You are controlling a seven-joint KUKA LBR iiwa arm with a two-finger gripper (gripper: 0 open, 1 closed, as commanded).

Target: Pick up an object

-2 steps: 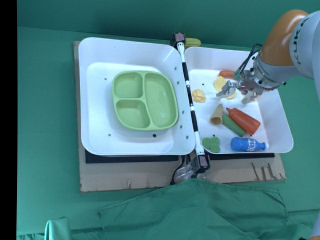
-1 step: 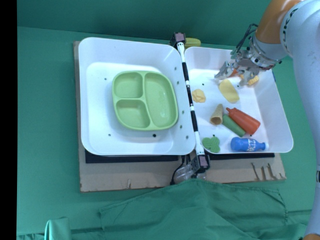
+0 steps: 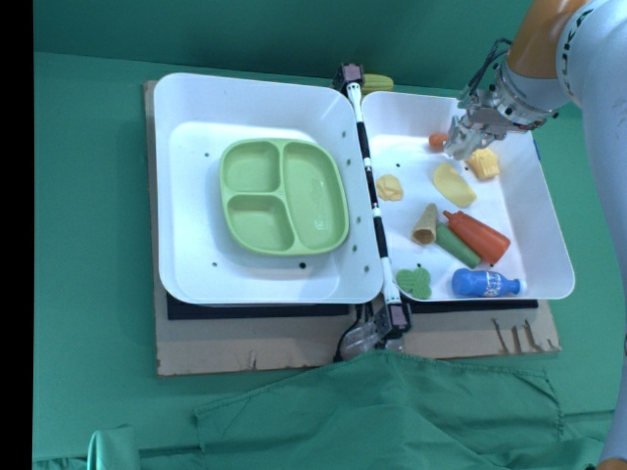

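The right bin (image 3: 549, 253) holds several toy items. Among them are a small orange-red piece (image 3: 437, 142), an orange-yellow block (image 3: 483, 164), a yellow wedge (image 3: 453, 184), a pale yellow lump (image 3: 389, 187), a cone (image 3: 425, 224), a red-orange bottle (image 3: 477, 235), a green stick (image 3: 457, 246), a blue bottle (image 3: 485, 283) and a green leafy piece (image 3: 414, 282). My gripper (image 3: 467, 148) is low over the bin's far part, between the orange-red piece and the orange-yellow block. I see nothing held in it.
The left bin (image 3: 186, 253) carries a light green divided plate (image 3: 284, 196). A black and white divider bar (image 3: 372, 189) runs between the bins. A yellow item (image 3: 378, 82) lies behind the bins' far edge. Green cloth (image 3: 392, 409) is bunched at the front.
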